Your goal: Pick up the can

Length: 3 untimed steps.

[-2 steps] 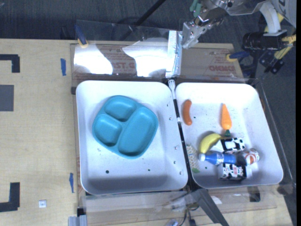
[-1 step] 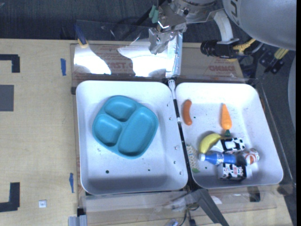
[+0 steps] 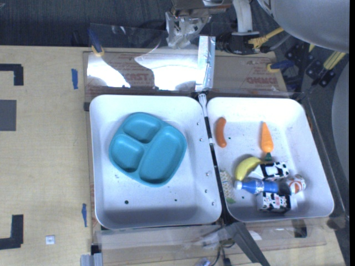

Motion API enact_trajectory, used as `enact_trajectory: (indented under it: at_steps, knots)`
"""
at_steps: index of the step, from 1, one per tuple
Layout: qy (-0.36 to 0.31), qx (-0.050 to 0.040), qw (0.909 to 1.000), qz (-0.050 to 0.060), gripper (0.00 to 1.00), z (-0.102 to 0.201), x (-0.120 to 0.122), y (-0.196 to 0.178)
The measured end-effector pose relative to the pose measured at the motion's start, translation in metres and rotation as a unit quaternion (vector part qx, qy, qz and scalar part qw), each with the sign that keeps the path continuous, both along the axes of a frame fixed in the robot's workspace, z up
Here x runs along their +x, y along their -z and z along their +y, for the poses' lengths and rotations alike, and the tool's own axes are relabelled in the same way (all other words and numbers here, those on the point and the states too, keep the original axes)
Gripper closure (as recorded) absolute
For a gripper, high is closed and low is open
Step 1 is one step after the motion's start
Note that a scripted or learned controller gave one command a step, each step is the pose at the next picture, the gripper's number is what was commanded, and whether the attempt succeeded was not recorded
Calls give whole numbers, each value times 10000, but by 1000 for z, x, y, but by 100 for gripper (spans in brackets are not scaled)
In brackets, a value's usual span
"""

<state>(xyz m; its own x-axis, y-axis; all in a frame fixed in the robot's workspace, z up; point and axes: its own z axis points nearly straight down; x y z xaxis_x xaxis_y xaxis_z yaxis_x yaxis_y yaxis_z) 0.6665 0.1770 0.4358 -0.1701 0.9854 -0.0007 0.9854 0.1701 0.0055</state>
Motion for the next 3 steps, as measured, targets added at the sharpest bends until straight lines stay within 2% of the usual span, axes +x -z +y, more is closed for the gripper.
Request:
enact_trajectory:
  at_steps: [3]
  knots:
    - [-70, 0, 9999, -79, 100, 8, 0, -32]
